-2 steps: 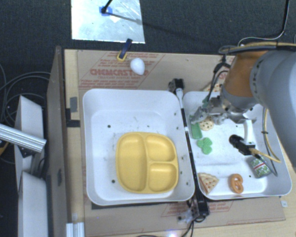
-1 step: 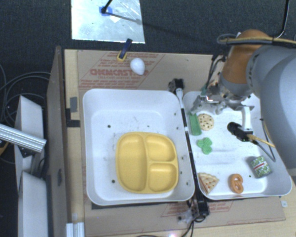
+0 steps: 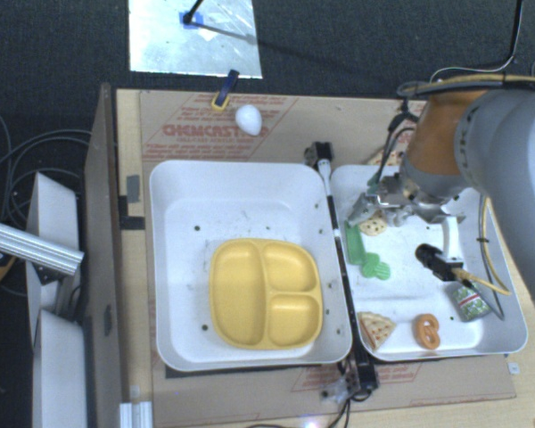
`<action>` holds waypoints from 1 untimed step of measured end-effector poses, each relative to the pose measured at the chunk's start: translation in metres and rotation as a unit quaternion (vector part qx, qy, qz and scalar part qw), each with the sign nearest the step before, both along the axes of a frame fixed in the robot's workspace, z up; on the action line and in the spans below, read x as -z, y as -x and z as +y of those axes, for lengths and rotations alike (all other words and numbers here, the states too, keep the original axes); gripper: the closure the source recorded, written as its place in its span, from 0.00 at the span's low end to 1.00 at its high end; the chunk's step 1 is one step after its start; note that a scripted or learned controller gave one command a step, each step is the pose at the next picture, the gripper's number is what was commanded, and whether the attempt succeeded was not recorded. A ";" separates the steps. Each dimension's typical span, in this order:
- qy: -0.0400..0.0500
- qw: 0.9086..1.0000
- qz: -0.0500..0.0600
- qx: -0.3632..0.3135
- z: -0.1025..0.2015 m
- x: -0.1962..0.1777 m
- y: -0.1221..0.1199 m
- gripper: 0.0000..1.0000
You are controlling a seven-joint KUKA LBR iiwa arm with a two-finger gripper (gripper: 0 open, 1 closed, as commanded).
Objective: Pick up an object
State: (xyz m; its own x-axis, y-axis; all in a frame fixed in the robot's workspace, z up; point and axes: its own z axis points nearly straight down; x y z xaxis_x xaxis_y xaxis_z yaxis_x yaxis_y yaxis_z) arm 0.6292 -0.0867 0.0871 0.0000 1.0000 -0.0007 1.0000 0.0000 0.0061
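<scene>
My gripper point(image 3: 374, 205) hangs over the upper left part of the right bin point(image 3: 508, 328), at the end of the grey arm with the orange band. Just below it lies a small tan cracker point(image 3: 372, 227); I cannot tell whether the gripper touches it. A green toy point(image 3: 367, 255) lies along the bin's left wall. A pizza slice point(image 3: 375, 328) and a brown pretzel point(image 3: 426, 330) rest near the front edge. A small green can point(image 3: 471, 306) lies at the right.
The left bin point(image 3: 178, 203) holds a yellow divided plate point(image 3: 266, 292). Behind the bins, a white egg-shaped object point(image 3: 248, 119) and a small blue and yellow item point(image 3: 223, 92) lie on the cardboard. A foil sheet point(image 3: 194, 25) lies on the floor beyond.
</scene>
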 end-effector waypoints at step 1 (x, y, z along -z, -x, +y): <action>0.000 1.000 0.000 -0.002 -0.002 0.002 -0.027 0.00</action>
State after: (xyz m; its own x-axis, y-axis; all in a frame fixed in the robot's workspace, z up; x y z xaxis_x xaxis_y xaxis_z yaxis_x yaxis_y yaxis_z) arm 0.6558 -0.0885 0.0854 -0.0049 1.0000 -0.0003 1.0000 0.0049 0.0054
